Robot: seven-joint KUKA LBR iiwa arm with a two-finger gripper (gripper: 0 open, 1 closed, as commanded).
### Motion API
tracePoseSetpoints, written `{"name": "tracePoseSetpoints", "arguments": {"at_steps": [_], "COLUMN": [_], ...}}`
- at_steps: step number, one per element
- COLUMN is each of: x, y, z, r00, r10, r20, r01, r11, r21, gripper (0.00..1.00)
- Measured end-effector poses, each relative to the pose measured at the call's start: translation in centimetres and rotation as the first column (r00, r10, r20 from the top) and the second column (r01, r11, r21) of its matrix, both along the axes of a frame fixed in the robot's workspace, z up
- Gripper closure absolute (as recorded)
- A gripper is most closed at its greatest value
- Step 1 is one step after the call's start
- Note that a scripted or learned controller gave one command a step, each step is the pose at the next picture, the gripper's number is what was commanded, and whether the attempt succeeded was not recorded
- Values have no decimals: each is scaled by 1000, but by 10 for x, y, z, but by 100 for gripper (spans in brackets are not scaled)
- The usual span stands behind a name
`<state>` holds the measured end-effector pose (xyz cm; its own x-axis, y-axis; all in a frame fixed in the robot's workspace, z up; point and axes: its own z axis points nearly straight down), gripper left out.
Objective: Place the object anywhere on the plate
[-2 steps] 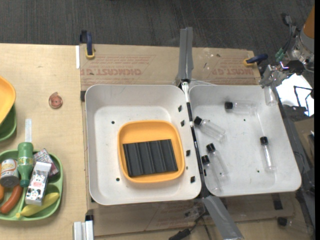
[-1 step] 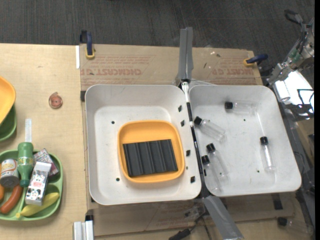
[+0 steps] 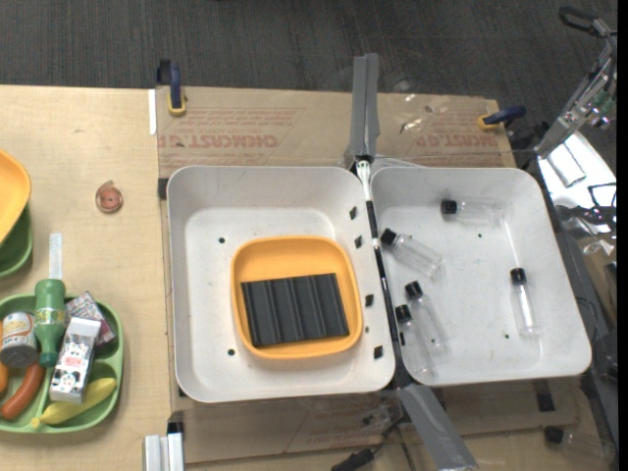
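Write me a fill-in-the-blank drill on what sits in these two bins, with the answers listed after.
1. The orange plate lies in the ____ bin.
2. A ridged black block rests on the ____.
3. The right bin holds ____ clear vials with black caps, such as the one near its right wall.
4. All the vials are lying ____, not standing.

Missing words: left; plate; four; down

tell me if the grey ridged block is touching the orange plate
Touching. The camera view shows the grey ridged block lying flat inside the orange plate, resting on its floor with the rim showing all around it.
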<state>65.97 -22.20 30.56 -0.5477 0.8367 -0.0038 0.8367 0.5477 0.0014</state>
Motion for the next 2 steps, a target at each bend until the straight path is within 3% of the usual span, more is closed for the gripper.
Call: {"name": "tracePoseSetpoints", "arguments": {"at_steps": [1,2], "x": [0,-14], "y": [0,0], "z": [48,105], "r00": [949,822], "r10": [316,569], "r20": [0,0], "r01": [-316,-569], "r11": [949,822], "r21": [0,-1], "gripper": [100,100]}}
